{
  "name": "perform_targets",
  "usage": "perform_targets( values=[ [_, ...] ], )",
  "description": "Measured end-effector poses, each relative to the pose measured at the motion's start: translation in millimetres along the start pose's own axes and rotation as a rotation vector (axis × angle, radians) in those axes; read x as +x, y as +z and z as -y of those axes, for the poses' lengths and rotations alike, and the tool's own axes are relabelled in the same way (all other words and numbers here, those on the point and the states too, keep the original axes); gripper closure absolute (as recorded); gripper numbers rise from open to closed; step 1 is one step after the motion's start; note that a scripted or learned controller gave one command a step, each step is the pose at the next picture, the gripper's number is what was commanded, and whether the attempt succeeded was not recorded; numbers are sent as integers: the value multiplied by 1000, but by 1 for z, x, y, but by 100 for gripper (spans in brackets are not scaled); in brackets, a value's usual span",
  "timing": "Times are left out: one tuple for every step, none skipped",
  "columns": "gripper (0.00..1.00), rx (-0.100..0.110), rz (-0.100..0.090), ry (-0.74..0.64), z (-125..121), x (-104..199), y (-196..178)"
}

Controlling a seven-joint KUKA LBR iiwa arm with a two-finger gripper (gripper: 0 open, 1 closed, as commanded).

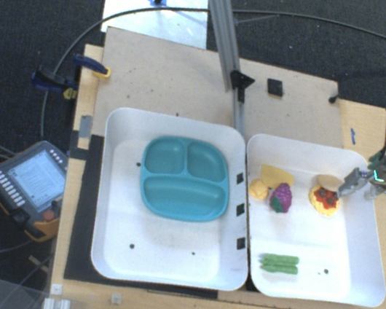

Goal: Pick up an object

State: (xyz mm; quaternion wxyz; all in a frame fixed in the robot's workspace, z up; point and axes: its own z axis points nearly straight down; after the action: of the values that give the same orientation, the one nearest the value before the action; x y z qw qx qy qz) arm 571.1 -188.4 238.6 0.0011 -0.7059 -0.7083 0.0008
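In the right bin lie a yellow cheese wedge, a small yellow piece, a purple grape bunch, a pizza slice with red topping and a green bean pod. My gripper reaches in from the right edge, its fingers pointing down-left just above and to the right of the pizza slice. Nothing shows between the fingers.
The left bin holds a teal divided plate. A grey camera pole slants over the back of the bench. A teach pendant lies off the bench to the left, with cables around it.
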Motion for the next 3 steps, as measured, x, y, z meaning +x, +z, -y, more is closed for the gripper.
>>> perform_targets(
  values=[
    [0, -5, 1, -1, -1, 0, -2],
    [0, -4, 2, 2, -6, -10, 49],
    [0, -3, 1, 2, -4, -15, 109]
  ],
)
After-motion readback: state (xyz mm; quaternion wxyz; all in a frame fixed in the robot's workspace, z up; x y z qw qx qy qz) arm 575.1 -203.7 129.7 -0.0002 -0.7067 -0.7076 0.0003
